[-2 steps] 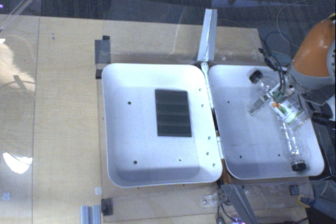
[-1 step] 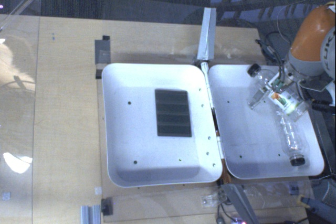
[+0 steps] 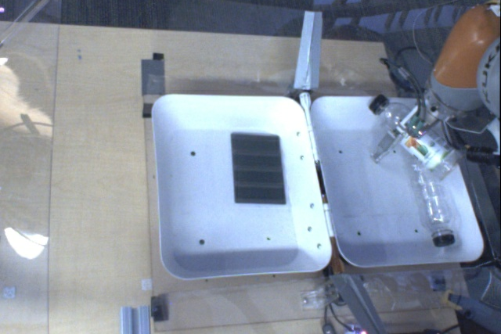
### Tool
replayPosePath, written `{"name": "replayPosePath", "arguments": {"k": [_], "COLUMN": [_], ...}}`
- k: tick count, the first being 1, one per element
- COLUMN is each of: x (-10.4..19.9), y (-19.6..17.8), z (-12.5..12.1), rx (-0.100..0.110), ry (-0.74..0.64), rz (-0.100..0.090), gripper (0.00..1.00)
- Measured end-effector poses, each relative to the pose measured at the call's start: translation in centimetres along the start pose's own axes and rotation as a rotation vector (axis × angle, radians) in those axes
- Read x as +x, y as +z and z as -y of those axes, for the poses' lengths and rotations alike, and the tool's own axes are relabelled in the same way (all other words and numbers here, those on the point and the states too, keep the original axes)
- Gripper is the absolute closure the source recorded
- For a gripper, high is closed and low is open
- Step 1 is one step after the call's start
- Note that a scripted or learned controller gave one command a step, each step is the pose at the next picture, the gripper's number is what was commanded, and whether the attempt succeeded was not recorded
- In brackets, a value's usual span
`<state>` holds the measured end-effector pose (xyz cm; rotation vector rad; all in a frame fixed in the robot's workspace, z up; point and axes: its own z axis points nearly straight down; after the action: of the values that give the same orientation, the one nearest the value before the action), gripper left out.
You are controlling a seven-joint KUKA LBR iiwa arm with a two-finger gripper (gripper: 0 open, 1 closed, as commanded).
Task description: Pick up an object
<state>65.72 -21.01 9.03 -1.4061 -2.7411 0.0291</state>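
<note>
Pale wooden table (image 3: 86, 168) fills most of the frame, and behind it, at the top, lies dark grey carpet. On the table stand two shallow white bins side by side. The left white bin (image 3: 180, 246) holds a dark ribbed rectangular block (image 3: 258, 168) lying flat near its centre. The right white bin (image 3: 352, 238) holds clear plastic bottles: one clear bottle with a black cap (image 3: 435, 211) lies on its side in the lower right part, cap toward the lower right corner, and another clear bottle with a black cap (image 3: 385, 107) lies near the upper edge.

From the right of the frame comes the grey arm with an orange band (image 3: 462, 51), bent down into the right bin. Its claw (image 3: 407, 133) is low over the upper right part of this bin, among the transparent things, probably because the program chose one bottle there as the object to pick. A small item with green and orange marks (image 3: 419, 145) sits just beside it. Whether the claw is apart or together cannot be told, because the clear plastic and metal parts blend. No object is clearly held.
</note>
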Motion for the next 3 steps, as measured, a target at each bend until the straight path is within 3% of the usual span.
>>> {"name": "replayPosePath", "arguments": {"k": [3], "x": [-0.06], "y": [-0.12], "z": [0.01], "rx": [-0.008], "ry": [-0.053], "rz": [0.014], "gripper": [0.0]}}
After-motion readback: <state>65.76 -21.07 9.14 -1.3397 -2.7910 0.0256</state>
